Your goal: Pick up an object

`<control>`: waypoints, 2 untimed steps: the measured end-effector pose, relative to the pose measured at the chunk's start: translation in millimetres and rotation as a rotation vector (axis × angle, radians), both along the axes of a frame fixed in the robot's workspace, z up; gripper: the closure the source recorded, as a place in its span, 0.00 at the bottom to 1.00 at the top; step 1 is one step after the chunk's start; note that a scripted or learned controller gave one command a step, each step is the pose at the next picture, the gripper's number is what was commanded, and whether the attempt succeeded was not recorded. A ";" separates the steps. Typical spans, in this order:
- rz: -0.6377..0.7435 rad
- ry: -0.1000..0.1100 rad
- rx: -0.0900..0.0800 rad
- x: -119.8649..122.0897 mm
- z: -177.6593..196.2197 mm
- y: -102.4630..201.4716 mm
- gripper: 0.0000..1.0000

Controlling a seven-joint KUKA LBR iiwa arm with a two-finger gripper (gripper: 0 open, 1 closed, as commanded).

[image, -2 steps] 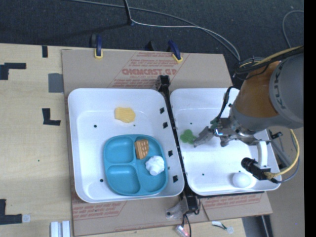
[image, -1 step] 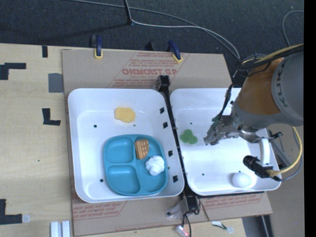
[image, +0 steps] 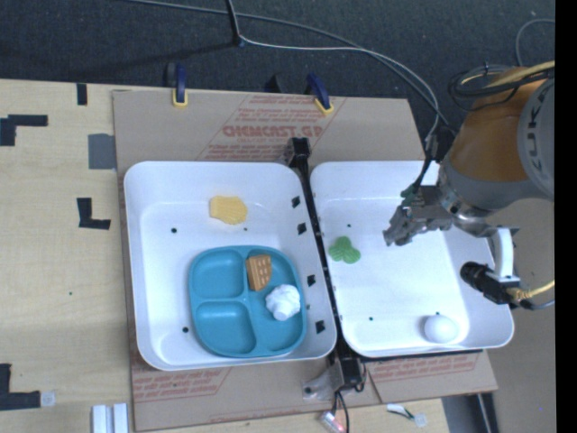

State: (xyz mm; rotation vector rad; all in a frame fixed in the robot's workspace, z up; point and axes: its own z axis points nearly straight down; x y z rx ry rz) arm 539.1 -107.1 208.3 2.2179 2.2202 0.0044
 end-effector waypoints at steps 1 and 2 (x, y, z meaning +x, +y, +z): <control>-0.001 0.002 0.000 0.5 30.8 0.1 1.00; 0.003 0.004 0.001 21.1 37.3 44.3 1.00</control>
